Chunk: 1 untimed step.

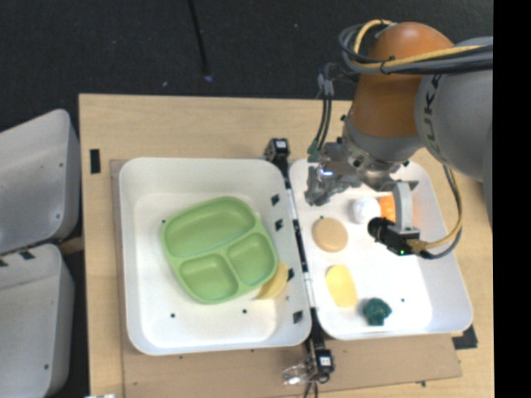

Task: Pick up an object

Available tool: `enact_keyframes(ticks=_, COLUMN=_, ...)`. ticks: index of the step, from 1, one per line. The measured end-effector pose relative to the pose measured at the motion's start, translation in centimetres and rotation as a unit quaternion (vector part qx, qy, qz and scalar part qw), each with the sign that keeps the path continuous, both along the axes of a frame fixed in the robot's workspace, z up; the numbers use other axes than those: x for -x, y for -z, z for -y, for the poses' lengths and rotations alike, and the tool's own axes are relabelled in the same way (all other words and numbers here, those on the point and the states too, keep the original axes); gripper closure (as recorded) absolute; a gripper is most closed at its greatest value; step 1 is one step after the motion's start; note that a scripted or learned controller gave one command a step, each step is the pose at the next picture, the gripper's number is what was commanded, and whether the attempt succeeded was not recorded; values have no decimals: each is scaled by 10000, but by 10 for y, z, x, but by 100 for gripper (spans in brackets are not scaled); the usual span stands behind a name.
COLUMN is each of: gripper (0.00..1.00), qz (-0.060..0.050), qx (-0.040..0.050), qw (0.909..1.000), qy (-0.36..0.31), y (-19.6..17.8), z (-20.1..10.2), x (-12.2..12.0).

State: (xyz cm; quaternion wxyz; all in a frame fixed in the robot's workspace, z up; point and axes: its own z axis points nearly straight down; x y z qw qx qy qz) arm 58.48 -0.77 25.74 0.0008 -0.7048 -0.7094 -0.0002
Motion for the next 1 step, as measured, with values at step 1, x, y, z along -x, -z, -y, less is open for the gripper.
enact_keyframes(ticks=1, gripper=100, qz=-10, qx=4, qw=10000, qy=2, y=12, z=-43, x=23)
